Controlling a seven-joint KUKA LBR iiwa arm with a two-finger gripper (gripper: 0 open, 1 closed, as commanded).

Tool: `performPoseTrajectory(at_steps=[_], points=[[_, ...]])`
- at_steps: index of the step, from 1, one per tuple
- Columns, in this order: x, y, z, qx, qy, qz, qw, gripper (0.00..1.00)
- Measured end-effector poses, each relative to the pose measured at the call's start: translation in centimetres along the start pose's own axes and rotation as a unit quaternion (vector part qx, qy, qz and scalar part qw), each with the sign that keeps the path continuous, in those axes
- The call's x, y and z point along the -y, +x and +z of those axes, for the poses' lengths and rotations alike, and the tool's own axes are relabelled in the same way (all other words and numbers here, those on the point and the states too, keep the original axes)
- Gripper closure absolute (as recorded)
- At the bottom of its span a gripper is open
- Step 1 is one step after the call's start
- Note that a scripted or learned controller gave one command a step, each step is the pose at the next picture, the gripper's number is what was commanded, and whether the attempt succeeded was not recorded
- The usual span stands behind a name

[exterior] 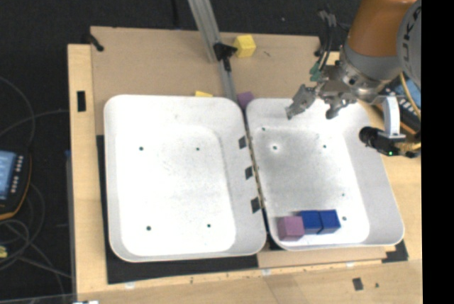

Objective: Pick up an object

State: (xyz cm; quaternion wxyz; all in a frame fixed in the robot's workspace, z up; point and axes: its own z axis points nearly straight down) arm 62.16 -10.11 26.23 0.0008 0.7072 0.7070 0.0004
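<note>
A purple block (290, 226) and a blue block (319, 220) lie side by side at the near edge of the right bin (305, 161). My gripper (313, 105) hangs over the far edge of that bin, well away from both blocks. Its two fingers (296, 105) are spread apart with nothing between them.
The left bin (174, 175) lies beside the right one. A yellow block (245, 45) and a small purple block (245, 98) rest on the bench behind the bins, with a yellow piece (203, 93) at the left bin's far rim. A slanted metal pole (202, 5) rises at the back.
</note>
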Motion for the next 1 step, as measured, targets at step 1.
performPoseTrajectory(at_steps=[1], points=[[9.50,-3.25,7.17,0.000,0.005,0.003,1.0000,0.00]])
